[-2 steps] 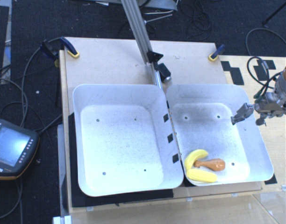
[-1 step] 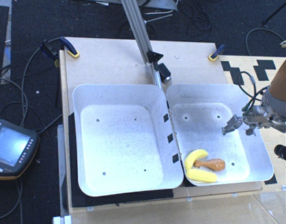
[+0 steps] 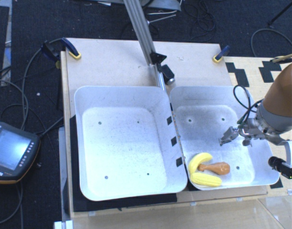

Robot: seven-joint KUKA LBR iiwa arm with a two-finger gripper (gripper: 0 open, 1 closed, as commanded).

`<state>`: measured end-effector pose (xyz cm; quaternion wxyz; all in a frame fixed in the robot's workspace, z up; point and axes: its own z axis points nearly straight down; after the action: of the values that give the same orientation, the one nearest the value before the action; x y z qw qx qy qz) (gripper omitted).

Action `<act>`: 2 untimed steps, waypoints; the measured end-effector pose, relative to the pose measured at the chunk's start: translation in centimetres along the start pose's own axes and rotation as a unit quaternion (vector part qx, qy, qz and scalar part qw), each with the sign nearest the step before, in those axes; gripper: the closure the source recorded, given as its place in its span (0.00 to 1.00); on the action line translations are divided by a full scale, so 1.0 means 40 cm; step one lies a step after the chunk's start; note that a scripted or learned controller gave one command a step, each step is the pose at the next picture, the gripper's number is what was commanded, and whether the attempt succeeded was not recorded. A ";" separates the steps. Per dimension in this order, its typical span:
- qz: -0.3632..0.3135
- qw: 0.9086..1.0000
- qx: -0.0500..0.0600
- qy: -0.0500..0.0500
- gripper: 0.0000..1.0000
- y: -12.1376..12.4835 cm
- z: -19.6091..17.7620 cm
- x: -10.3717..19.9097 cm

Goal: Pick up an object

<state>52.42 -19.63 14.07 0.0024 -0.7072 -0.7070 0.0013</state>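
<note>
The claw [image 3: 228, 136] hangs over the right bin [image 3: 203, 111], low above its floor, and whether it stands wide or narrow cannot be told at this size; nothing shows between its tips. Behind it, toward the right edge, the grey wrist with looping black cables joins the orange band of the arm [image 3: 282, 97].

Below and to the left of the claw, near the front wall of the same bin, lie three objects bunched together: two yellow banana-shaped pieces and one brown drumstick. The upper banana [image 3: 199, 161] curves over the thin end of the drumstick [image 3: 217, 168], touching it; the lower banana [image 3: 205, 179] lies just under both. All three are apart from the claw.

Left of the claw, past the shared rim where a row of small black tabs sits, is the second white bin, the left bin [image 3: 119, 142], its floor speckled with a few dark dots. Two bins in all.

Both rest on a pale worktop [image 3: 117, 61]. At its far corners sit two yellow-tipped clamps, one far left [image 3: 69, 49] and one up from the claw [image 3: 220, 54]. A slanted aluminium rail [image 3: 141, 25] comes down to the gap between the bins. Far to the left, on the dark floor, lies a handheld control pendant [image 3: 12, 151] with a screen; no writing on it can be read.
</note>
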 end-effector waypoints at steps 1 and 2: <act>0.000 1.000 -0.001 0.000 0.00 -0.001 0.118 0.000; 0.000 1.000 -0.003 -0.001 1.00 0.002 0.087 0.000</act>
<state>52.46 -19.64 10.60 -0.0005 -0.7072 -0.7070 -0.0003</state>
